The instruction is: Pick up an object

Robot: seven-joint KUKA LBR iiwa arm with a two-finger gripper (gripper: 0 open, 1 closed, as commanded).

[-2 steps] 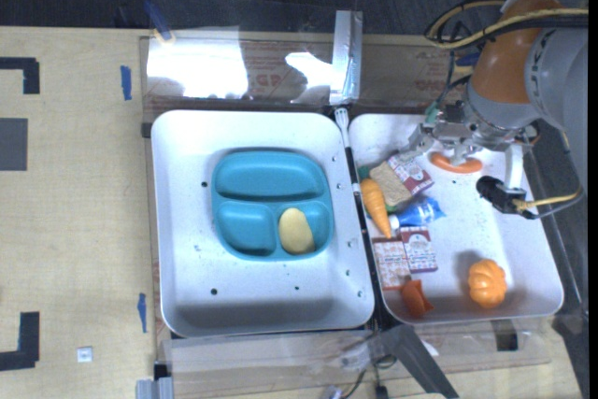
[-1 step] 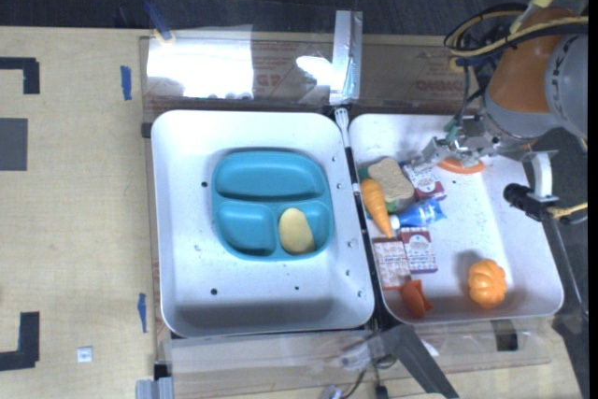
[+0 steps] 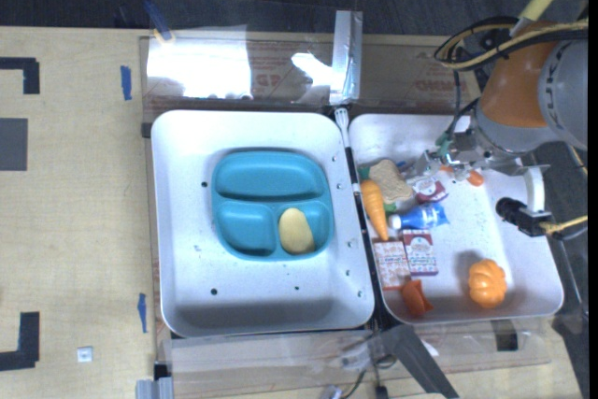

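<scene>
The pincer (image 3: 447, 156) hangs over crowded items at ten o'clock in the right white plastic bin (image 3: 533, 243): a tan bread-like piece (image 3: 390, 179), a blue-capped bottle (image 3: 418, 219), an orange plastic carrot (image 3: 375, 207). How far it is open, I cannot tell. Judged risk: a glancing, empty grab among neighbours.

Probably a robotics lab, taped bench (image 3: 65, 201), paired white bins (image 3: 177, 220)
</scene>
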